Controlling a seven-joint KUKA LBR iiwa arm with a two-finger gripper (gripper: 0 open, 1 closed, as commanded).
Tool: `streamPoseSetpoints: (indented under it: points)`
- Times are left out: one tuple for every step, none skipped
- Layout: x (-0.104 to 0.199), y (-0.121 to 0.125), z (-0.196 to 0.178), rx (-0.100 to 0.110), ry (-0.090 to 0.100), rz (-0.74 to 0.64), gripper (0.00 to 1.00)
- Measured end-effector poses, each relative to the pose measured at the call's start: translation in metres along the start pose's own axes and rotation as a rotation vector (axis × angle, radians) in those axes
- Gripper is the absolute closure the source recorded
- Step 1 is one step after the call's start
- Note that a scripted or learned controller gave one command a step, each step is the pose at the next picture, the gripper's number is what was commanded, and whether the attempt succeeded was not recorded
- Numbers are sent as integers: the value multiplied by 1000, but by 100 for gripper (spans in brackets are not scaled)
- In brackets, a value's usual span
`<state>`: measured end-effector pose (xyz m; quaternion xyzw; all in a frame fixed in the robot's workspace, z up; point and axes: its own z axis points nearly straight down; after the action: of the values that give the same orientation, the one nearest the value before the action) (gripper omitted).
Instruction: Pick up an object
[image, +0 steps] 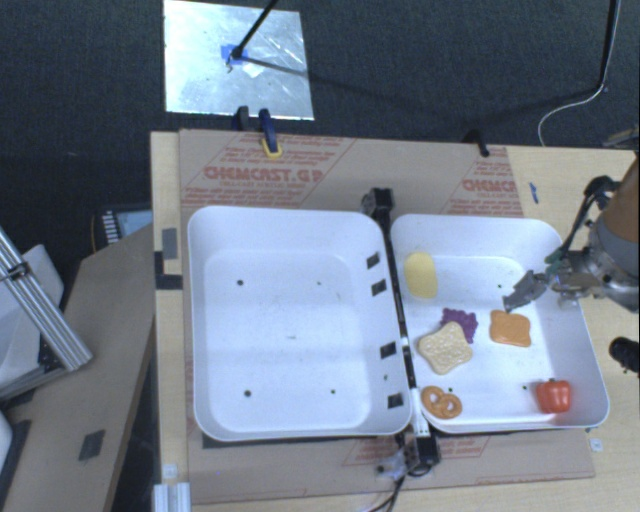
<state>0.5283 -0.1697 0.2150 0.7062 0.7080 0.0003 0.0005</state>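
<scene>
white plastic made up both shallow bins on the worktop (560, 455). the left bin (290, 320) sat beside the right bin (475, 250), the two touching along a dark central seam. in the right bin lay six small toy foods. a pale yellow lemon-like piece (421, 274) lay near the bin's upper left. a purple grape-like cluster (460, 321) lay toward the middle, touching the upper edge of a tan slice of toast (445, 348). an orange wedge that looked like cheese or bread (510, 329) lay just right of the purple cluster. a brown pretzel (441, 402) lay near the bin's lower left corner, and a red bell pepper (554, 395) lay near the lower right corner.

the grey arm reached in from the right over the bin's right rim. the gripper (522, 292) hung tilted above the bin floor, just above the orange wedge and apart from it, with nothing seen between its fingers. whether it stood wide or narrow could not be told at that angle.

beyond the bins, a shiny foil-like sheet (238, 60) lay on the dark floor, and a yellow clamp (270, 135) gripped the cardboard's far edge.
</scene>
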Motion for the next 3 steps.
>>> streamPoseSetpoints:
  points:
    - [0, 1, -11, -3, 0, -2, 100]
    - [82, 17, -52, -6, 2, -10, 100]
    - [183, -32, 35, 11, 6, -11, 100]
